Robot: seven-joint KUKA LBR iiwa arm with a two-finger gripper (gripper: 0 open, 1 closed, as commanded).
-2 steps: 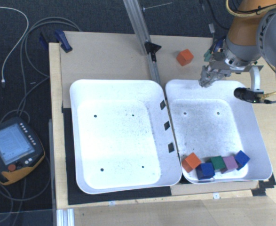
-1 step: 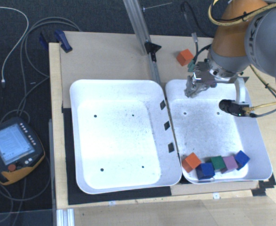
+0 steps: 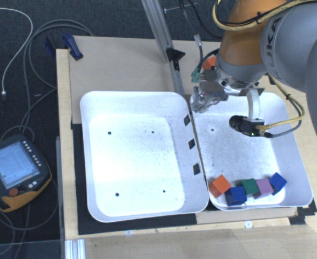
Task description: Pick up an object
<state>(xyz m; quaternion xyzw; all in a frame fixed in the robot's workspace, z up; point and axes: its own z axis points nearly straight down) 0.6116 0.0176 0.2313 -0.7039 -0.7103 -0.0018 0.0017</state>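
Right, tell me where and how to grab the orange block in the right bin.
Take the orange block from above, across its two free faces running toward the bin's near rim. It sits at the left end of the row, its right side crowded by the dark blue block, so probably avoid closing that way.

Arm [image 3: 301,36] enters from the right of the view, grey link sloping down and left into the orange band [image 3: 250,26]. A yellow cable loops over the top of the band; a second one trails off to the right of the wrist. Wrist housing sits just right of and above the gripper [image 3: 204,99], pointing downward. Gripper body metallic, partly masked by the wrist. A black sensor-like unit [image 3: 244,124] hangs below and right of the gripper.
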